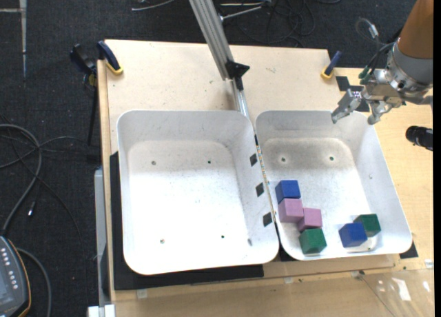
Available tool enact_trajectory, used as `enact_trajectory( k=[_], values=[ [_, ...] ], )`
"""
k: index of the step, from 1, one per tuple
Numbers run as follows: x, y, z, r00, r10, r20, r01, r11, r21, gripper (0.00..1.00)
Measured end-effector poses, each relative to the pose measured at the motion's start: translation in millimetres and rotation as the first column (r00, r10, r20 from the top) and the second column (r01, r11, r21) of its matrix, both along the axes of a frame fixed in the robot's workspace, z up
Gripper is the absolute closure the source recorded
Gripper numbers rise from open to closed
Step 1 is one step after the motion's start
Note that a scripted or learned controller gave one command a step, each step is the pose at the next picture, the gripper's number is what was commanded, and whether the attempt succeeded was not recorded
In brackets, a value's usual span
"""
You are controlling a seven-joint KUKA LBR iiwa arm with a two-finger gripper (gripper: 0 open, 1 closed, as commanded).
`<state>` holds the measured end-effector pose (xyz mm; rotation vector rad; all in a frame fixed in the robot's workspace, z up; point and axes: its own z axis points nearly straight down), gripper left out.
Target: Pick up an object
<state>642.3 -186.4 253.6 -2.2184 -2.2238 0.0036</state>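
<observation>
The bench (172,74) takes up most of what I can see, a pale board with two shallow white bins side by side on it. The left bin (138,171) has only a scatter of dark specks on its floor, while the right bin (358,150) carries all the blocks, bunched toward its near edge. The arm (417,33) comes in from the right, its orange band high up, and its gripper (355,109) hangs over the far right corner of the right bin with the two fingers spread apart and nothing between them. Down in that bin sit a blue block (288,189), two pink blocks (291,209) touching each other just below it, a green block (313,240) at the near wall, and off to the right another blue block (353,233) pressed against a second green block (369,223). All of them are well apart from the gripper. By my reckoning the pick has not really started: no block is chosen, none lifted, and the approach, descent, closing and raising are all left to do. The upper arm is cut off by the frame edge, and the fingertips are small and blurred against the bin wall, so their exact height above it is hard to judge.
</observation>
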Motion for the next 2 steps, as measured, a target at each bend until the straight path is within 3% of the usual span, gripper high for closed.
enact_trajectory(
  k=[1,2],
  values=[
    [2,72,-160,1.0,0.003,-0.005,-0.003,1.0,0.003,0.0],
    [-13,62,-159,1.0,-0.004,0.0,0.004,1.0,0.001,0.0]
  ],
)
